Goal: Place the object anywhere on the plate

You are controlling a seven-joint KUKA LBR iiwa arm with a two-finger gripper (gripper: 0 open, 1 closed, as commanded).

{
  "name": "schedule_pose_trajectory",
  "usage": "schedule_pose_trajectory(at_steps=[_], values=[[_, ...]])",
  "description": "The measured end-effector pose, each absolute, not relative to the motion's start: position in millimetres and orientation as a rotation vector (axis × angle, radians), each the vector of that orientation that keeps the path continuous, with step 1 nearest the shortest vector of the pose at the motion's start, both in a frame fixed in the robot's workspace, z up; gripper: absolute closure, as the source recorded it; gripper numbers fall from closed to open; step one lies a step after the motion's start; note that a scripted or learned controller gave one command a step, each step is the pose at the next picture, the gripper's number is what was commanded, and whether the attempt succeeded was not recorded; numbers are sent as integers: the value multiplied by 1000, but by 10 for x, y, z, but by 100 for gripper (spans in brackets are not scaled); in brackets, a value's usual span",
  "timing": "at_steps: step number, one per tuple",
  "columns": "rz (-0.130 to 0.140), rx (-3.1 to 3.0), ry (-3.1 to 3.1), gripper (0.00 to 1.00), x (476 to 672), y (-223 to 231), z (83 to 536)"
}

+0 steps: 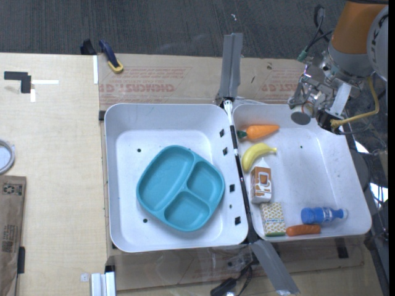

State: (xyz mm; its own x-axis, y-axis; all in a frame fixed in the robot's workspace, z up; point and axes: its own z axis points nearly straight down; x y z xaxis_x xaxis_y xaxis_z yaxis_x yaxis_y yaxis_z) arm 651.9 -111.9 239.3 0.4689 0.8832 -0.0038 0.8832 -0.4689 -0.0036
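Reading "CHEMC73" reversed, cardboard [166, 79], blue plate [180, 188]

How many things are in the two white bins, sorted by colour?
Blue: 2, the plate and the bottle
Orange: 2, the carrot and the small orange piece
Yellow: 1, the banana
Printed packets: 2, the carton and the cracker packet
Total: 7

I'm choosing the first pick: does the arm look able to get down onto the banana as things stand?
Probably yes. The banana lies uncovered near the left wall of the right bin, with the carrot above it and the small carton below. The gripper is at that bin's upper right edge. Neighbours look close, so finger clearance may be tight.
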Motion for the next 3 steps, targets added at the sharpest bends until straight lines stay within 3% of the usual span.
schedule_pose_trajectory(at_steps=[1, 2, 3], values=[[5, -2365, -2064, 100, 6110, -723, 1997], [5, -2256, -2183, 100, 5874, -140, 1906], [3, -1860, -2529, 100, 5510, 196, 1910]])
